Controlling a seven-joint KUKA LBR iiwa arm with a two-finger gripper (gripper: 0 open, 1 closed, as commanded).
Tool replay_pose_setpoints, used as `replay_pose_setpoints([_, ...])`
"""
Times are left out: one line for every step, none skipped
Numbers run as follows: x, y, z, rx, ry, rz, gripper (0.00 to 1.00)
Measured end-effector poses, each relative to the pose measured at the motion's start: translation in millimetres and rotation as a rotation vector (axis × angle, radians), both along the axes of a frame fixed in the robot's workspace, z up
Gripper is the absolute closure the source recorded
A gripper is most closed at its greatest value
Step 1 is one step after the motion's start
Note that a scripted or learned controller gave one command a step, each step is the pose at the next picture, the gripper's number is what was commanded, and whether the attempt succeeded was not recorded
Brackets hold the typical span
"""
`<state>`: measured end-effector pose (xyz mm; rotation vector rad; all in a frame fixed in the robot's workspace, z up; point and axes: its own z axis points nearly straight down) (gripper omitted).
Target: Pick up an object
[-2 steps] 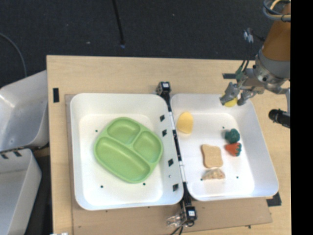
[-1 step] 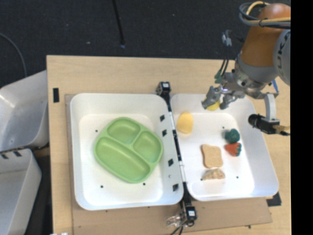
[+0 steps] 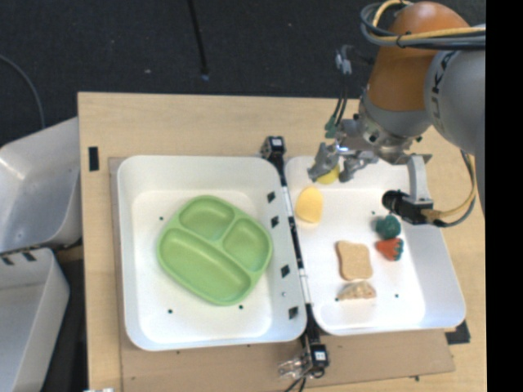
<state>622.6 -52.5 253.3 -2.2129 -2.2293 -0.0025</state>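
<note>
The grey two-finger tool (image 3: 337,168) hangs, fingers spread (nothing between them), above the round yellow plastic lemon (image 3: 309,205).

Both white bins (image 3: 139,317) look like smooth moulded plastic with a soft sheen, resting on a matt, pale wood-look bench (image 3: 188,109). The green divided plate (image 3: 214,250) is smooth, slightly glossy plastic. The arm's orange band (image 3: 400,72) shines glossy, and the gripper (image 3: 339,166) parts look like dull grey metal.

Left bin (image 3: 131,243) holds a divided plate (image 3: 214,250); right bin (image 3: 437,296) holds a lemon (image 3: 309,205), bread slice (image 3: 354,260), cracker (image 3: 357,291) and strawberry (image 3: 390,247).
</note>
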Motion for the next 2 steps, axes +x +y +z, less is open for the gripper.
replay_pose_setpoints([-2.9, 51.9, 3.3, 0.000, 0.001, -0.001, 1.00])
replay_pose_setpoints([-19.5, 98.2, -15.0, -0.001, 0.002, -0.002, 1.00])
